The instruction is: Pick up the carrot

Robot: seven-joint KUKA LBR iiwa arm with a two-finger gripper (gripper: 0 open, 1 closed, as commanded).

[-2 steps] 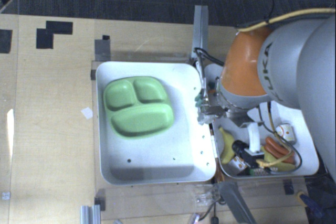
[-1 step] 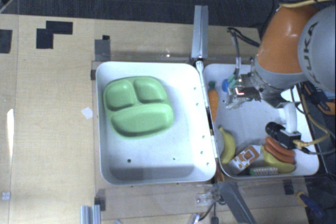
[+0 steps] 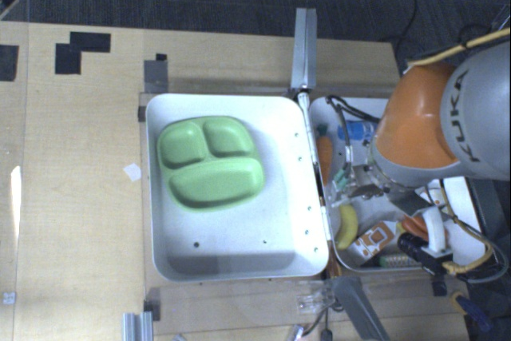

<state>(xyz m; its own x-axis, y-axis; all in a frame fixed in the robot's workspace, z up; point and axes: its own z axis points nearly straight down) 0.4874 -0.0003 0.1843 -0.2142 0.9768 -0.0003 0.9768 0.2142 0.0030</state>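
**Hand low in the right bin, close beside the carrot**

Hand (image 3: pixel 351 181) down inside the right bin (image 3: pixel 326 109), hung beneath the grey arm (image 3: pixel 479 112) and its orange band (image 3: pixel 415 120), which cover much of that bin. Opening of the hand impossible to tell: metal parts and wiring there too tangled and small to read. Nothing seen gripped.

Carrot (image 3: pixel 324 158) just to the left of the hand, lying lengthwise along the bin's left wall, orange and narrow. Whether touched by the hand or merely beside it, cannot be told.

Banana (image 3: pixel 346 225) just below the hand, yellow, curved, resting near the same wall. Small orange packet (image 3: pixel 374 239) below and slightly right of the hand, beside the banana. Blue-labelled object (image 3: pixel 357 132) just above the hand, partly hidden by the arm.

Well to the left of the hand, across the divider: left bin (image 3: pixel 239 251), white and shallow, carrying a green sectioned tray (image 3: pixel 211 162) in its upper half. Both bins set on the wooden bench (image 3: pixel 72 196).
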